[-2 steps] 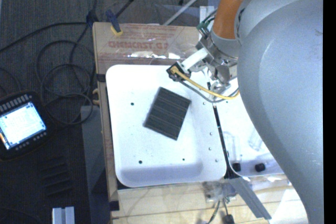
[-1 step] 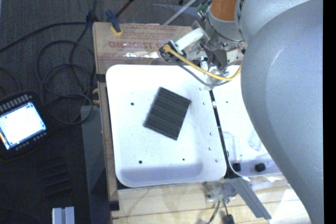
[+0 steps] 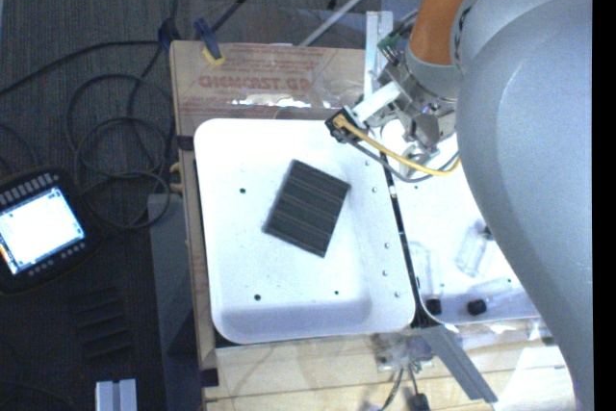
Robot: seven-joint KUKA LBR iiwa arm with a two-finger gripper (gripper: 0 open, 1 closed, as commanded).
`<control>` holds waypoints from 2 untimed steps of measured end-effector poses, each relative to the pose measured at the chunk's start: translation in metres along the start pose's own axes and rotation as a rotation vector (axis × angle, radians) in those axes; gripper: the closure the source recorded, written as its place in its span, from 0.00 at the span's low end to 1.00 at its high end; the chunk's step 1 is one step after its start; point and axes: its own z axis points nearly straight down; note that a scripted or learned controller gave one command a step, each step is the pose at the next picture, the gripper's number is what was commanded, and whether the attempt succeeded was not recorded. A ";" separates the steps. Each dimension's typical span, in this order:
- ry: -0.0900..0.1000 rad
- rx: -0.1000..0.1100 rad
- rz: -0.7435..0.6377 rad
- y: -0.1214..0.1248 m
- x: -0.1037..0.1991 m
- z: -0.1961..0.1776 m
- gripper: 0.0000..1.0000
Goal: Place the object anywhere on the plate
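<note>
A dark ridged rectangular plate [image 3: 308, 208] lies tilted in the middle of the left white bin [image 3: 231, 294]. In the right bin [image 3: 435, 217] a small clear object [image 3: 471, 252] rests near the arm's grey body. My gripper [image 3: 421, 132] hangs over the far end of the right bin, just right of the divider between the bins, with a yellow cable looping beneath it. It is well above and to the right of the plate. The bulky grey arm hides much of the right bin.
A small black piece [image 3: 474, 307] sits near the right bin's front edge. A cardboard sheet [image 3: 260, 82] lies behind the bins. Cables and a lit tablet [image 3: 37, 228] are on the floor at left.
</note>
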 end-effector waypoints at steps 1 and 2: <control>0.000 0.000 -0.191 -0.064 0.063 0.052 0.00; 0.002 0.002 -0.556 -0.088 0.023 0.061 0.00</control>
